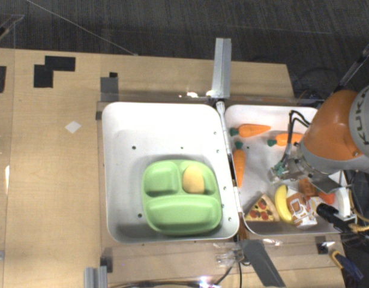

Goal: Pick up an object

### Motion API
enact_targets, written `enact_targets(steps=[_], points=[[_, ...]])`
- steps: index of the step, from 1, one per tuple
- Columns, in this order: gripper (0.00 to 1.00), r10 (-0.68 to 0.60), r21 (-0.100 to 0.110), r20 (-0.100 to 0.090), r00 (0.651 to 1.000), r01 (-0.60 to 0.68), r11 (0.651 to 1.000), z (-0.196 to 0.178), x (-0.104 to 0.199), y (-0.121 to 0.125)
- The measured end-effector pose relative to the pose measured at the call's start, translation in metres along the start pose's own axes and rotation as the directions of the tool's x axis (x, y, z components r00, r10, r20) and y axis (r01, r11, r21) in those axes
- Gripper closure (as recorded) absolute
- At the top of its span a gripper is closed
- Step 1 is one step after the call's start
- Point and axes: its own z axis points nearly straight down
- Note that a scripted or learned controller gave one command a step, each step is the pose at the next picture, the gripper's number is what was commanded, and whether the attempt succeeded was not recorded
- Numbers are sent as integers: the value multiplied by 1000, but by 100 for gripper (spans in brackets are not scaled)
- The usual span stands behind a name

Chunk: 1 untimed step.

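Note:
The right bin (256, 161) holds several toy foods: a carrot (254, 130) at the back, another carrot (287, 139) partly under the arm, a third carrot (238, 167) along the left wall, a pizza slice (263, 209), a banana (282, 203) and a small printed packet (301, 210). My gripper (282, 170) hangs low in this bin just behind the banana, between the carrots and the packet. The arm's orange band (328, 131) hides what lies beneath it.
The left bin (130, 137) carries a green divided tray (178, 206) with a yellow lemon-like object (194, 179) in its upper right compartment. A metal post (221, 68) stands behind the wall between the bins. Cables run at the right edge.

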Motion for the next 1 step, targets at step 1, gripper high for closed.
enact_targets(steps=[1], points=[[0,1,0,0,1000,-1,1000,0,0,0]])
